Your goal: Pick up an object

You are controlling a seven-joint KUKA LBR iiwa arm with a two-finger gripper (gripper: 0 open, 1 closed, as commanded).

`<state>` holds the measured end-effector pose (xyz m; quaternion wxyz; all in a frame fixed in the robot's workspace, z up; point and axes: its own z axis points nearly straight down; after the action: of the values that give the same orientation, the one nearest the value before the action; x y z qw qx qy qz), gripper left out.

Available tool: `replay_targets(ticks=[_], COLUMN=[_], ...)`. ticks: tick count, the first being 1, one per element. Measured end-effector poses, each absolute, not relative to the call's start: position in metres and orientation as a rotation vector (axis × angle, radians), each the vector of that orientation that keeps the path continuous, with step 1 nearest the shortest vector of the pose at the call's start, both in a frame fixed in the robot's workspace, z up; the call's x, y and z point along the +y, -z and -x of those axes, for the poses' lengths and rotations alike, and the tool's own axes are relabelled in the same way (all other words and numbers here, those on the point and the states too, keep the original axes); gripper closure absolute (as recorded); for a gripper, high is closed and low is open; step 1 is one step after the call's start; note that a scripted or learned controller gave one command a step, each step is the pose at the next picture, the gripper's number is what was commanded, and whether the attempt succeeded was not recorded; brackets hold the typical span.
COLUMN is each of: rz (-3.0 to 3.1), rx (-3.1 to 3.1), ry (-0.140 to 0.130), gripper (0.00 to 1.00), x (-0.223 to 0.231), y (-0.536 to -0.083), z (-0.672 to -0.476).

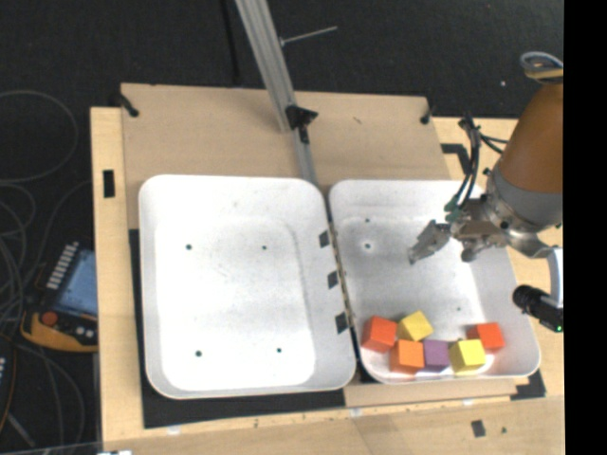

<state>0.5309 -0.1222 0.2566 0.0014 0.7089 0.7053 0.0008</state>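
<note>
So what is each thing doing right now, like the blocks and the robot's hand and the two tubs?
tool: above the right bin's floor, nothing visibly between its fingers; open or shut unclear.
right bin: holds all the blocks along its near edge.
left bin: flat on the bench, beside the right bin.
orange blocks: three, resting, ungrasped.
yellow blocks: two, resting.
purple block: resting between an orange and a yellow one.
</note>
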Motion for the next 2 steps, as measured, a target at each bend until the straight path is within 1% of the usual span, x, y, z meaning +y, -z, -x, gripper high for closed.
replay_targets(ticks=[1, 2], rz=[-2.216, -2.22], rx=[2.219, 2.216], ry=[-0.006, -0.01], gripper=[0.0, 0.0], x=[-0.106, -0.157], y=[-0.117, -0.101], z=[-0.491, -0.493])
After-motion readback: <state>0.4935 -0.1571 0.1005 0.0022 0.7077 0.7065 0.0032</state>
